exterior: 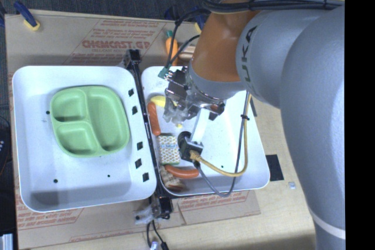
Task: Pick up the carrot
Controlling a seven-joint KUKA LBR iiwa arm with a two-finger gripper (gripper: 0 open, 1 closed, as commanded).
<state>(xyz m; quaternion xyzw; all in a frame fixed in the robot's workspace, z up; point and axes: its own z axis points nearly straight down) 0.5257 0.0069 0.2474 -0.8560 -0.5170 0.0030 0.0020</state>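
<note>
While the arm [275,50] reached over the right bin [258,175], its hand [176,111] hung just above the carrot [154,119], which lay along that bin's left wall; whether the hand was open or closed could not be told. Past the carrot sat a checkered item [169,149] and a sausage [183,172]. White letters on the arm read "UKA". Red print on the cardboard [88,38] covering the bench read "CHEMCAST GP". A green tray [89,120] lay in the left bin [35,184].

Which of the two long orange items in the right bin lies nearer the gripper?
The upper one, along the bin's left wall beside the gripper; the other lies at the bottom edge.
</note>
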